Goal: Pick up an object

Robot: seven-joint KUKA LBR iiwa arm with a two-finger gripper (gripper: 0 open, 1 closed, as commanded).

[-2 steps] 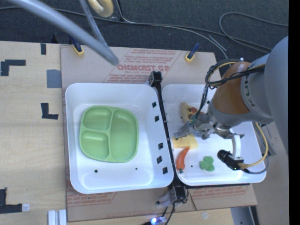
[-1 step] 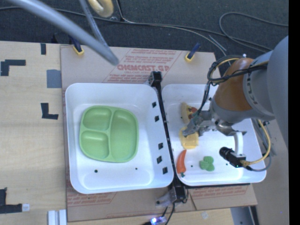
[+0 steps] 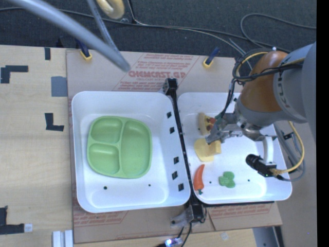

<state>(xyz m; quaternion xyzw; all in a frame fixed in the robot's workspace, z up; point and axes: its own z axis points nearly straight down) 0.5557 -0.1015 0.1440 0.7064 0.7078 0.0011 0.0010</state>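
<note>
Now the hand (image 3: 215,136) hangs low in the right bin (image 3: 257,192), right at a pale yellow piece (image 3: 206,151); I can't tell its grip. Green divided plate (image 3: 120,147) sits in the left bin (image 3: 92,103).

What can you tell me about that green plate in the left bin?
The green plate is a pale green, squarish tray with rounded corners, plastic by its look. Raised ridges split it into three compartments: two smaller ones on the left, one long one on the right. It lies flat and upright on the floor of the left bin, left of the middle, touching nothing else.
</note>
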